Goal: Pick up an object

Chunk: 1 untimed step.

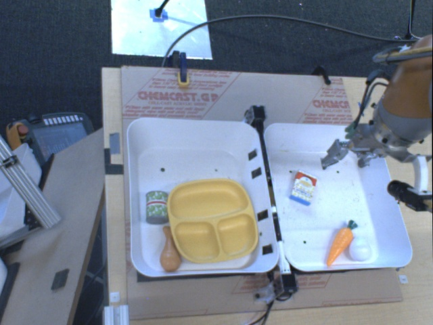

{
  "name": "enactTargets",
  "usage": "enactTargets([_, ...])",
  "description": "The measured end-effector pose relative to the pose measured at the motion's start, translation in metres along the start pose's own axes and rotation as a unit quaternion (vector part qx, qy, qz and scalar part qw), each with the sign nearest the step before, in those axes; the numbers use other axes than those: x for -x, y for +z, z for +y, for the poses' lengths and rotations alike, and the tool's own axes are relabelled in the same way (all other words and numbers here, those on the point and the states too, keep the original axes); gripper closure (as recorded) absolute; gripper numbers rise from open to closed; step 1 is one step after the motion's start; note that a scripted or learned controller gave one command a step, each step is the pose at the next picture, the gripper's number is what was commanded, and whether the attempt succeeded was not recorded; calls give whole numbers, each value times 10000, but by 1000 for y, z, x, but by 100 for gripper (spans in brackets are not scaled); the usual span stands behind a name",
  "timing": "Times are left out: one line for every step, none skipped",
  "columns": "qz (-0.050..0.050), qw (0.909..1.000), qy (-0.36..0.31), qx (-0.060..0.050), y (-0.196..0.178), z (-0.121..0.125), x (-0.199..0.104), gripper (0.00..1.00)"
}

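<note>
Carrot (339, 246): near right corner of the right bin (385, 202), orange with a green top, tip pointing near-left.
White lump (359, 250): touching the carrot's right side; what it is I cannot tell.
Spoon (168, 252): wooden, near edge of the left bin (145, 154), its handle running under the tray.
Tray (213, 219): yellow, three compartments, near half of the left bin.
Can (156, 206): green and white label, just left of the tray; its print is too small to read.
Carton (304, 187): small box, blue, white and red, mid right bin, well apart from the carrot; its writing is unreadable.
My gripper (336, 154): over the far part of the right bin, far-right of the carton, nothing between my fingers; whether they stand apart or together I cannot tell.
Board (223, 93): beneath both bins, printed "CHEMCAST GP" in red at far left, with similar red print at far right that I cannot read.
</note>
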State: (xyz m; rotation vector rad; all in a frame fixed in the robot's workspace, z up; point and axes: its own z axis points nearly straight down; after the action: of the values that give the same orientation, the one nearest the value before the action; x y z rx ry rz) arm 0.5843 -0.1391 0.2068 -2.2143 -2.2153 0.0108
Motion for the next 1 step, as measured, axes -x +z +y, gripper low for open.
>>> enactTargets([-8,10000,-13,61,-7,3,0,0])
